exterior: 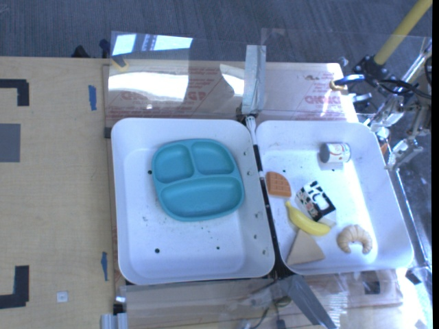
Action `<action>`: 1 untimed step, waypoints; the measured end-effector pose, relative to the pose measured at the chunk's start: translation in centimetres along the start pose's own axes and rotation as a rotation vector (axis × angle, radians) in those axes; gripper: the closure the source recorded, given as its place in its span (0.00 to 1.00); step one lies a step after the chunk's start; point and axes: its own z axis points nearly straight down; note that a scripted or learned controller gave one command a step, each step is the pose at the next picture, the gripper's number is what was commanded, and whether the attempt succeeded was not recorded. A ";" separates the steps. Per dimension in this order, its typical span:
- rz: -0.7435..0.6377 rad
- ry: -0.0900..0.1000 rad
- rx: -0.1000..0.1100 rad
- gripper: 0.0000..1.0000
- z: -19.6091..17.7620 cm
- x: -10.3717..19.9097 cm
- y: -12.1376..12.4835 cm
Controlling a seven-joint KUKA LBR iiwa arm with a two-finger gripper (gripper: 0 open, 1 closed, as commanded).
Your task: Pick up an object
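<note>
Pincer-side right bin [392,204] holds banana [306,223]; croissant [355,238] beside.

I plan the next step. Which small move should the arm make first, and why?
Probably reach over the right bin toward the croissant. It lies apart from the banana and the other items, near the bin's right side, so it seems the easiest to grasp.
</note>
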 end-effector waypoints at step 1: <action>-0.273 -0.004 0.001 0.00 18.4 -1.2 -0.7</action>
